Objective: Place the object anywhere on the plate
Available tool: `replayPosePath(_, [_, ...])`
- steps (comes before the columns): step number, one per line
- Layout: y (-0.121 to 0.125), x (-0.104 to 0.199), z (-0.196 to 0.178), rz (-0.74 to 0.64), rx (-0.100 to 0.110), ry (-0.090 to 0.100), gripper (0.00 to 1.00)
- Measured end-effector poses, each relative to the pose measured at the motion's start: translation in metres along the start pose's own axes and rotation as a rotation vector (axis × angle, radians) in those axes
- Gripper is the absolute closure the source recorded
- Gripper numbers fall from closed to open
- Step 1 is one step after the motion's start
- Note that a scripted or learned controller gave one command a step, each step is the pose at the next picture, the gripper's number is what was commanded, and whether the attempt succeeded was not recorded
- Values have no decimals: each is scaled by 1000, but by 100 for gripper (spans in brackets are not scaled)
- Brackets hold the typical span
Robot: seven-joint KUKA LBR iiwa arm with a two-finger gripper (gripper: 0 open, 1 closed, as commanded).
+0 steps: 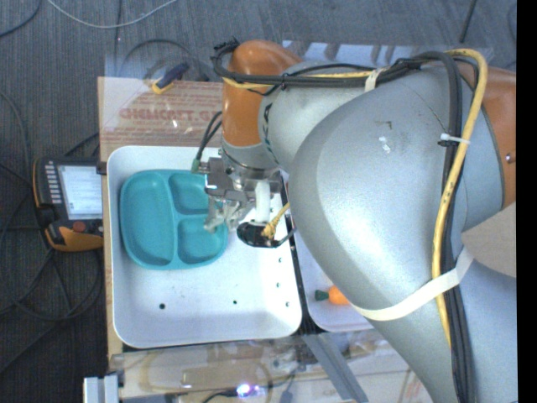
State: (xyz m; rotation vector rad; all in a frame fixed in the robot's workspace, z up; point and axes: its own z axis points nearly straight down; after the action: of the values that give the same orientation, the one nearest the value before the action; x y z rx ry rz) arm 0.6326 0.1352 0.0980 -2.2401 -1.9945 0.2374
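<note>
A teal divided plate [159, 221] lies in the left white bin [201, 309], toward its left side. My gripper [221, 215] hangs over the plate's right edge, above the lower right compartment. I see nothing that I can make out in the gripper. A small orange object with a green end [334, 295] lies in the right bin [312, 263], just past the wall between the bins; the arm covers most of that bin.
The big grey arm [377, 183] covers the right half of the view. A cardboard sheet [159, 112] lies behind the left bin. A handheld pendant [71, 200] sits off the bench at left.
</note>
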Motion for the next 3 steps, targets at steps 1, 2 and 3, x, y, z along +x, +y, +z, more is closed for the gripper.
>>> replayPosePath(1, [-41, 12, -27, 19, -158, -9, 100])
replayPosePath(2, [-93, 15, 26, 60, -224, 24, 100])
replayPosePath(3, [-94, 7, 20, 70, -217, 16, 100])
